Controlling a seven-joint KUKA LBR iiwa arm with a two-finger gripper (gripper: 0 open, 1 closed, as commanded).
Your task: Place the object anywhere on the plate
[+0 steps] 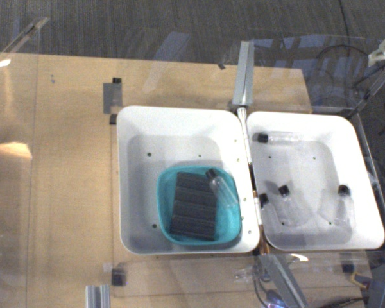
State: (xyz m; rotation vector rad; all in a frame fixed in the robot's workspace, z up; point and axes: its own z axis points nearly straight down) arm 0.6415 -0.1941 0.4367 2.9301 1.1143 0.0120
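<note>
Far left: pale wooden bench top, with a small grey bracket just off the upper left corner of the bins.

Next, the left white bin. Inside it, toward the near wall and right of centre, a teal plate with rounded corners. On the plate's left and middle, a dark ridged block, lying flat and tilted slightly off square. Beside the block's upper right corner, a clear bottle with a black cap, lying on its side on the plate, cap toward the far edge, body slanting down toward the plate's right rim. Cap touching or just beside the block; hard to tell which.

Between the bins at the far side, a grey metal bar running away from the seam.

Then the right white bin, with four more clear black-capped bottles, all lying down: one along the far wall, one against the left wall, one near the middle, one toward the right wall. All four well apart from the plate.

As for the gripper, open or closed: cannot tell.
</note>
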